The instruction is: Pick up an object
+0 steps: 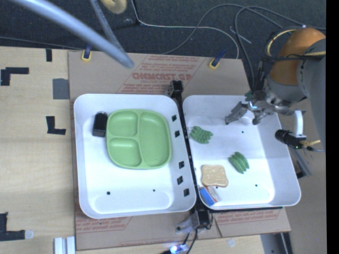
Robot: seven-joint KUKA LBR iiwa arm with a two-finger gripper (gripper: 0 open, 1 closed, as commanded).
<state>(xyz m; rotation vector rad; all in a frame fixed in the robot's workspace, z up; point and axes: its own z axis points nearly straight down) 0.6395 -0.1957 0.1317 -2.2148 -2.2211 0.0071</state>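
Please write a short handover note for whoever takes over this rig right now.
Tool: fingers spread open, nothing between them, hovering over the upper part of the right bin.
Right bin holds: green leafy piece near the divider, green pod piece in the middle, toast slice near the bottom left, with a blue item just below it.
Left bin holds: green divided plate and a small black object beside it.
Done: nothing picked yet.
Left: choose an object, descend, grasp, lift.
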